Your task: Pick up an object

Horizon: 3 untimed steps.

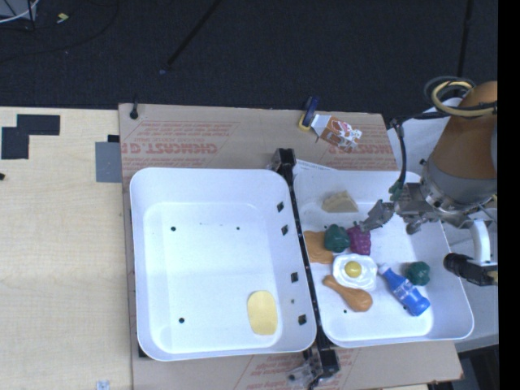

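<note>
Nothing lifted yet. Gripper point(382, 212) hangs low over right bin point(455, 323), jaws apparently spread and empty, just beside purple toy point(359, 240) and green toy point(336, 237) near the bin's middle. Closing and lifting remain. Left bin point(154, 218) holds a yellow piece point(262, 312).

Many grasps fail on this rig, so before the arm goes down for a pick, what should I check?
1. Hand over the right bin: ok.
2. Hand free of any object: cannot tell.
3. Target isolated: not ok; purple piece, green piece and fried egg crowd together.
4. Easier targets apart: ok; blue bottle, tan wedge.
5. Yellow piece alone in left bin: ok.
</note>
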### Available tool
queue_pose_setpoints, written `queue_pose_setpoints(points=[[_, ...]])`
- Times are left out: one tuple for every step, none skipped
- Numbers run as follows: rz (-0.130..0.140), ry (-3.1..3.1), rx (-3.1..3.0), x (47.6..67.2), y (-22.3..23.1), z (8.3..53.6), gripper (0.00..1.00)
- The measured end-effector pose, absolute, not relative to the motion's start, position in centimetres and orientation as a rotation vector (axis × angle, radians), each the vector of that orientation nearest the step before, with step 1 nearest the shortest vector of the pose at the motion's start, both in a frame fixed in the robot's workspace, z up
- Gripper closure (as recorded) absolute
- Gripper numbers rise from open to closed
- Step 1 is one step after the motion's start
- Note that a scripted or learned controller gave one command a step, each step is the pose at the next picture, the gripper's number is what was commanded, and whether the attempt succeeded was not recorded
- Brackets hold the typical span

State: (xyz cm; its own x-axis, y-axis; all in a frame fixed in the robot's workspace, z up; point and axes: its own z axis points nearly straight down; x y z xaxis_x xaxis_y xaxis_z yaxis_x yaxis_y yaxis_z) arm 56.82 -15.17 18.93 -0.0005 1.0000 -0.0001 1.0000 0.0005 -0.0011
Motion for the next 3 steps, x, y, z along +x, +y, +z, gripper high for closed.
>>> queue_pose_setpoints(points=[[0.001,-2.221,-2.222,58.7,-12.6,11.0,0.00],[0.003,-2.215,-2.227,53.0,-18.3,8.9,0.00],[0.001,-2.213,-2.228,53.2,-18.2,9.8,1.00]])
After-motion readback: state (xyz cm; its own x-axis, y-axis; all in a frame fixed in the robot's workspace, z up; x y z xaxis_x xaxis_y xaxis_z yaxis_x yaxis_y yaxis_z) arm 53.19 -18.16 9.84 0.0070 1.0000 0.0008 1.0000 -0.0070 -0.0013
